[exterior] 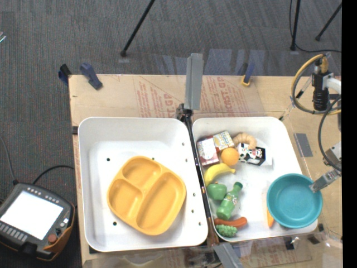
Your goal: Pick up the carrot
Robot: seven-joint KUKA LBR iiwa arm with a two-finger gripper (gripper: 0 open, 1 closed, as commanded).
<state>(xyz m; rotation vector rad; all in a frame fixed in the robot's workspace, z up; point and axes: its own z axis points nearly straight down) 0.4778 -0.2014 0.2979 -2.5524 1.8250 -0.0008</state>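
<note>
Camera view, looking down on both bins.

- Carrot point(233, 224): lies flat in the right bin point(279, 128), at its near-left corner, close to the near wall. Long axis runs roughly left to right, slightly tilted. Green leafy top is at the left end, by the bin's corner. The orange-red root points right and a little away from the camera.
- Just beyond the carrot: a green bottle point(229, 201) standing at a tilt, its base almost touching the carrot's leaves. A green pepper point(217, 191) sits beside the bottle, a banana point(217, 172) past that.
- Far part of the same bin: an orange point(229, 156), a red-and-white carton point(207, 150), a black-and-white patterned carton point(252, 154), a pale curled pastry point(246, 139). Carton labels are too small to read.
- Teal bowl point(294, 200) fills the near-right corner, well apart from the carrot. A small orange piece point(270, 219) is at its left rim.
- Gripper point(323, 182): grey, at the right edge, reaching to the bowl's far-right rim, nowhere near the carrot. Cannot tell whether it is apart or together. Nothing seen held.
- Left bin point(134, 128): a yellow divided plate point(147, 194).
- Cardboard sheet point(134, 96) under the bins carries red printing, upside down from here and not legible.
</note>
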